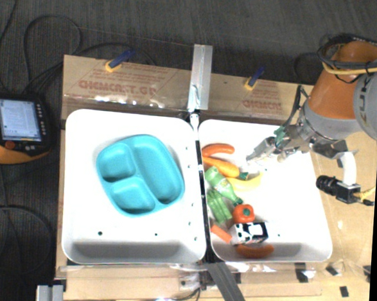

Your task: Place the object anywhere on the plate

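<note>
Camera view: gripper [260, 153], grip state unclear, hangs over right bin's crowded toys [233, 204], where a snatch could miss, far from left plate [140, 174].

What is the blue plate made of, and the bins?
The blue plate looks like smooth moulded plastic: one even colour, soft rounded compartments, faint sheen. The white bins seem plastic too, with glossy rounded rims, though painted metal can't be ruled out.
</note>
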Tool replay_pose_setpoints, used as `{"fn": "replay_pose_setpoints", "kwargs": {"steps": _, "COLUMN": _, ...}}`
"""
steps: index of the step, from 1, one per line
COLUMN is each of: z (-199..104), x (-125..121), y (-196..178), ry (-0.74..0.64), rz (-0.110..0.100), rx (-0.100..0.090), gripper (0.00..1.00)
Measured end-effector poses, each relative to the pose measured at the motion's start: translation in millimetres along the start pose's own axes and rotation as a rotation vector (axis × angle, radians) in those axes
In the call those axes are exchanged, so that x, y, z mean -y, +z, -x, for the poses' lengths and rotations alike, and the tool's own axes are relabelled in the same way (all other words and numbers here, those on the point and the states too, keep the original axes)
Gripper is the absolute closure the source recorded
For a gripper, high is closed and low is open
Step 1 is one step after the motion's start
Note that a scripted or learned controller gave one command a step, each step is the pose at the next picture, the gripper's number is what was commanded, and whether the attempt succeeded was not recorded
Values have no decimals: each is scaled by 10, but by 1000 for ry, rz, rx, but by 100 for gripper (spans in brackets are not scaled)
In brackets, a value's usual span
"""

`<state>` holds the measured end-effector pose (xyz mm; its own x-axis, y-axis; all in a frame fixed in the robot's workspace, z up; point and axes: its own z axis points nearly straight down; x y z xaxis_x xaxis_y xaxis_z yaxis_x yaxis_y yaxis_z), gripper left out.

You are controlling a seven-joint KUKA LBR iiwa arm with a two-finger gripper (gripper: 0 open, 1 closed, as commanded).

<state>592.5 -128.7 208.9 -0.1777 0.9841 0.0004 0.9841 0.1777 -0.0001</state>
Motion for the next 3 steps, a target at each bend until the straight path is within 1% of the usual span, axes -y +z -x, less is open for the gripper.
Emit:
{"fn": "replay_pose_setpoints", "kwargs": {"steps": 1, "z": -793, "x": 12, "y": -265, "ry": -85, "rz": -2, "rx": 0, "gripper": 100}}
{"fn": "replay_pose_setpoints", "kwargs": {"steps": 2, "z": -1021, "x": -872, "y": 262, "ry": -60, "rz": -3, "rx": 1, "gripper": 100}}
{"fn": "replay_pose_setpoints", "kwargs": {"steps": 3, "z": -1192, "x": -748, "y": 256, "ry": -234, "rz": -2, "rx": 2, "gripper": 100}}
